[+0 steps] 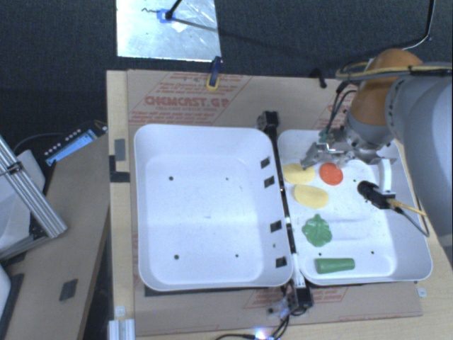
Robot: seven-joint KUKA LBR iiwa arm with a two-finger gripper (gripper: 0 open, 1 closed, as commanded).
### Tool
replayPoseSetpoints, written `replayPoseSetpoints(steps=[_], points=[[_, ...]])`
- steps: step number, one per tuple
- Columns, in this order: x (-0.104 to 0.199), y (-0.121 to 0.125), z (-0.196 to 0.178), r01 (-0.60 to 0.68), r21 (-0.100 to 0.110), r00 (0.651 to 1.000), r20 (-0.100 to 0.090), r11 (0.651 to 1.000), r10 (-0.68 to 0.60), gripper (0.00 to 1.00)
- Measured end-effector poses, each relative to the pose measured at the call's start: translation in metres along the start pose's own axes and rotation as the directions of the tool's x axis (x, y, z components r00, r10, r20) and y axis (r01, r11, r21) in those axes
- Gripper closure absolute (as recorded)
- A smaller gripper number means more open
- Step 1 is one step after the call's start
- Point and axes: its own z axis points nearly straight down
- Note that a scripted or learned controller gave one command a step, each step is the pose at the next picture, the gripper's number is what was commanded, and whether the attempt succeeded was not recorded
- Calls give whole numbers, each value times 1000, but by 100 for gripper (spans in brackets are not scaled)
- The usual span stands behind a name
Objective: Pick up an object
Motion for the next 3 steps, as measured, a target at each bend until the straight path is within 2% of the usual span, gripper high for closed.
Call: replayPoseSetpoints(steps=[1, 2, 3], points=[[30, -61, 1, -7, 11, 1000, -2, 1000, 7, 0], [28, -58, -10, -7, 3, 1000, 0, 1000, 7, 100], [-41, -55, -177, -12, -10, 1000, 8, 1000, 12, 100]])
